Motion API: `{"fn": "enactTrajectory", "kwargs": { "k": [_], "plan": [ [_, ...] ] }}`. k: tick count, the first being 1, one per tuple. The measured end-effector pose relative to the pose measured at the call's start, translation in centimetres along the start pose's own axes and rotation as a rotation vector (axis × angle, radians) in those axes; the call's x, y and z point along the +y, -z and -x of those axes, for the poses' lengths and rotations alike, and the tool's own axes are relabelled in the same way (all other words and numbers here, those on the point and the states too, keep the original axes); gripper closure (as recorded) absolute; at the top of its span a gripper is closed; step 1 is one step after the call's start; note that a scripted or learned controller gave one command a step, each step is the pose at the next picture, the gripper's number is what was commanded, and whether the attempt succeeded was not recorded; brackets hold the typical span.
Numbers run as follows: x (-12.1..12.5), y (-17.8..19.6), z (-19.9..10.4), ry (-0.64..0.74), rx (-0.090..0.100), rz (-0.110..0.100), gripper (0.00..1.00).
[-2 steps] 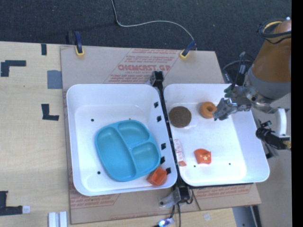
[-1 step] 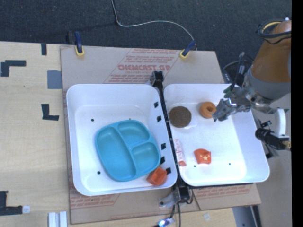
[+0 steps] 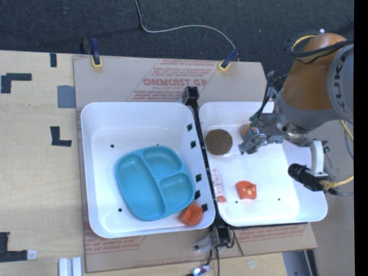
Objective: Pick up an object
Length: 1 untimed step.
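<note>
In the right bin lie a round brown cookie-like disc, a small red-orange piece and a flat red-and-white packet along the divider. My gripper hangs low over the right bin, just right of the brown disc, with an orange object partly hidden behind it. The left bin holds a blue divided plate and an orange piece at its front right corner.
A black divider runs between the two bins. The grey arm with its orange band covers the right bin's far right corner. A black cable loops behind the board, and blue-yellow clamps hold its back edge.
</note>
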<state>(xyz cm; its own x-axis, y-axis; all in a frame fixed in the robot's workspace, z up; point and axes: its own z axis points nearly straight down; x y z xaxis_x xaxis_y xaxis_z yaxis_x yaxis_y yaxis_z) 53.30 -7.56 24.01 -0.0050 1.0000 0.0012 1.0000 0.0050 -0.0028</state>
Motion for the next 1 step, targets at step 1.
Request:
{"fn": "enactTrajectory", "kwargs": {
  "k": [1],
  "plan": [
    [-0.70, -1.45, -5.50, 0.001, 0.000, -0.001, 1.00]
  ]
}}
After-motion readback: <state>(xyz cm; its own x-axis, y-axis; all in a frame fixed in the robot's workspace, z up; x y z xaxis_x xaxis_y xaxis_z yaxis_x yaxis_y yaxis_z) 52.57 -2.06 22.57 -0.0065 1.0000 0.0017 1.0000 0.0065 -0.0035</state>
